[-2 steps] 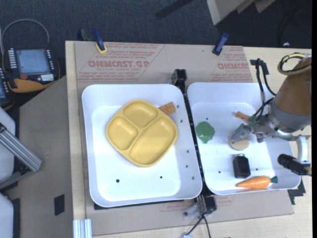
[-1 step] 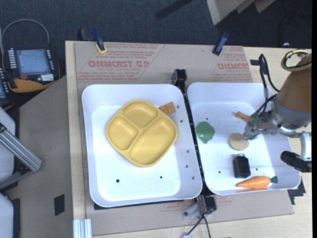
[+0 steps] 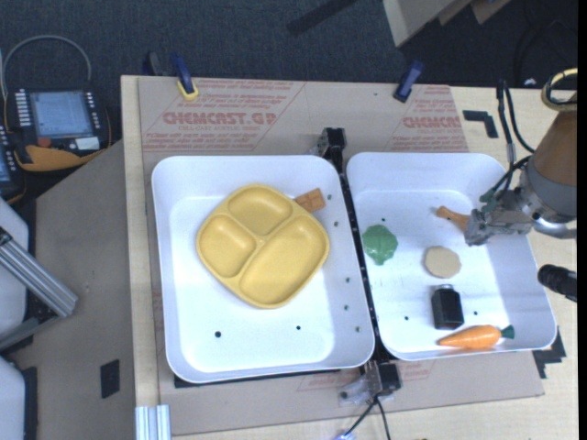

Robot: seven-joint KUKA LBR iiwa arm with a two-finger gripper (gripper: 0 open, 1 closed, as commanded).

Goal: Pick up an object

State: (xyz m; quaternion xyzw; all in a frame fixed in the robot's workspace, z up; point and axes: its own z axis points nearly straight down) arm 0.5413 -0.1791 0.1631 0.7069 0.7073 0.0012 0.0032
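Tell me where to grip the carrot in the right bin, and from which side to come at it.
Grip the carrot around the thick middle of its orange body, coming straight down from above, fingers closing across its width. It lies flat, long axis roughly left to right, green top at the right end, tapered tip to the left. It sits close to the near wall of the right bin, so a side approach looks cramped.

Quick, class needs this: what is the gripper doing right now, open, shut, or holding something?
Gripper: low in the right bin, beside a small orange-brown piece; whether it is open, shut or holding anything cannot be told.
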